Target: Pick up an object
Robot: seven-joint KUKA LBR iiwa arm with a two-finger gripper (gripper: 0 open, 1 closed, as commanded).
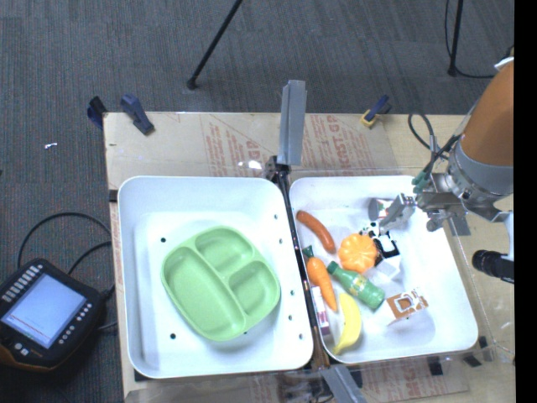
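Observation:
The right bin [436,326] holds a pile of toy food: a brown sausage [315,230], an orange pumpkin-like fruit [359,253], a carrot [320,280], a green bottle [356,285], a yellow banana [348,326] and a small brown-and-white carton [406,304]. A black-and-white item [385,243] lies just right of the orange fruit. My gripper [391,215] reaches in from the right and hovers low over the bin's upper middle, just above the black-and-white item. Nothing shows between its grey fingers.
The left bin [138,217] carries a green divided plate [221,283]. A grey upright post [292,124] stands behind the seam between the bins. Clamps [137,113] sit on the bench's back edge, and a teach pendant [46,309] lies on the floor at left.

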